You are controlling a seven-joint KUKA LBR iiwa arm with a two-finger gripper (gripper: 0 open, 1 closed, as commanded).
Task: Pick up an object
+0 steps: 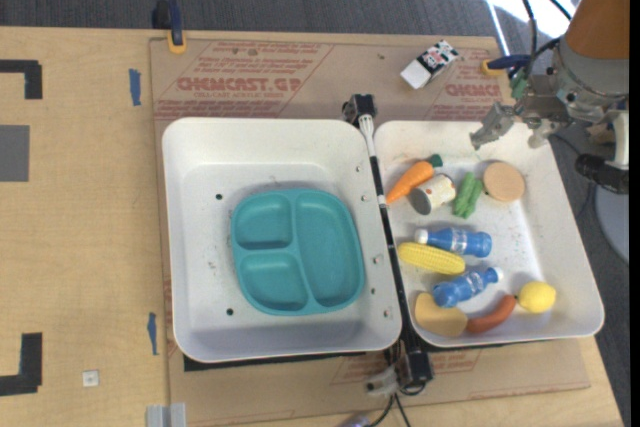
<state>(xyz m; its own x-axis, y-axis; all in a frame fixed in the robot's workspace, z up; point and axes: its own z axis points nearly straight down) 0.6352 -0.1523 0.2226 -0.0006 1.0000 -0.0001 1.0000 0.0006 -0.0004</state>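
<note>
Cardboard sheet (pixel 300 80) printed "CHEMCAST GP".

The bench (pixel 80 215) bears two white bins (pixel 190 215) side by side and a small carton (pixel 429 63).

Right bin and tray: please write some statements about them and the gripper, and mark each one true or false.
1. The teal tray lies in the left bin. True.
2. The carrot lies on the tray. False: it lies in the right bin, near its upper left corner.
3. The gripper is above the right bin's upper edge. True.
4. The corn lies between two blue bottles. True.
5. The lemon is beside the tray. False: it is in the right bin's lower right corner.
</note>
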